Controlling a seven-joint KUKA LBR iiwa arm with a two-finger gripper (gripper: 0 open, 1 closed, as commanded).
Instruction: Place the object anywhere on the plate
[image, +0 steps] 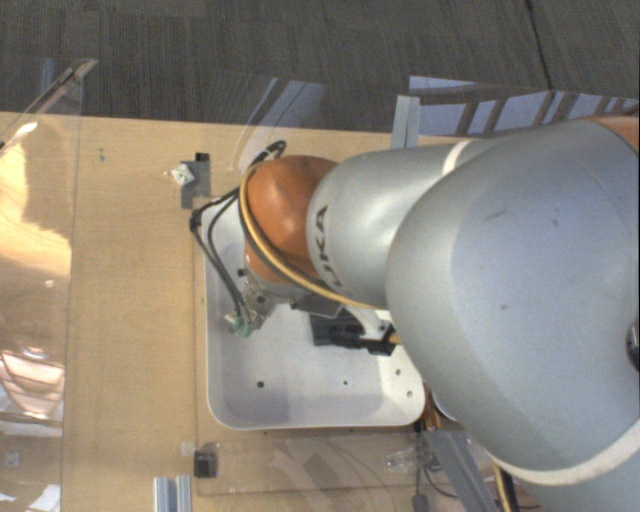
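Reaching in from the right, the grey arm covers most of the view and hangs over the white bin that sits on the wooden surface. The orange band faces the camera, and the tool points down below it toward the bin's upper left area.

**Tool state.** Cannot tell whether the tool is apart, together or clamped on anything; the wrist hides its working end.

**Location of the task's thing.**
- The object cannot be located. The arm hides the part of the bin beneath the tool.
- A small pale-green piece sits at the tool's lower left edge, just above the bin floor. It is too small to tell whether it belongs to the tool or is the object.
- The plate cannot be located either; the bare bin floor toward the lower edge carries only a few dark specks.

**Handling (judgement).**
- Anything that fits wholly under the wrist is probably small and light, so weight is unlikely to limit the lift.
- Stiffness, slipperiness and fragility cannot be judged.
- With the form unknown, take hold across the narrowest span near the middle, so the object hangs level and does not swing during transfer.
- Confirm a hold before moving, since a small item can slip out unnoticed.

**Markings.** The lettering "KUKA" runs along the arm just behind the orange band. No other writing can be read.
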